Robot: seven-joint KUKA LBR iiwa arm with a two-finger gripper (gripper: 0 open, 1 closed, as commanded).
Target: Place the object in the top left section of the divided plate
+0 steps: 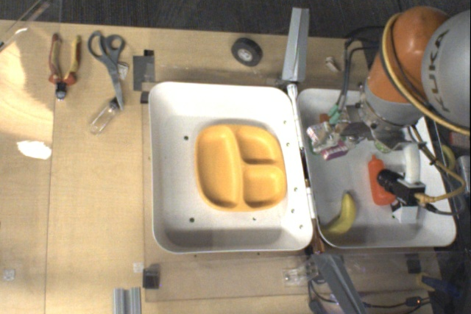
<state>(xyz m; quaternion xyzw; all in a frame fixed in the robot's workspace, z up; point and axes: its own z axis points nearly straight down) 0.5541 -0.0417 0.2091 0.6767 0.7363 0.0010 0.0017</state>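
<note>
Banana (341,214) lies at the near-left corner of the right bin (441,235), touching nothing. Orange object (377,184) just beyond it, mid-bin. Gripper (335,136) hovers over the far-left part; grip state: cannot tell. Which item is the target is unclear. Plate (241,164) sits mid left bin (173,158). Confirm a grasp before carrying to the plate's top-left section.

Grey arm (434,62), orange band, yellow and black cables looping, partial KUKA lettering on casing.
</note>
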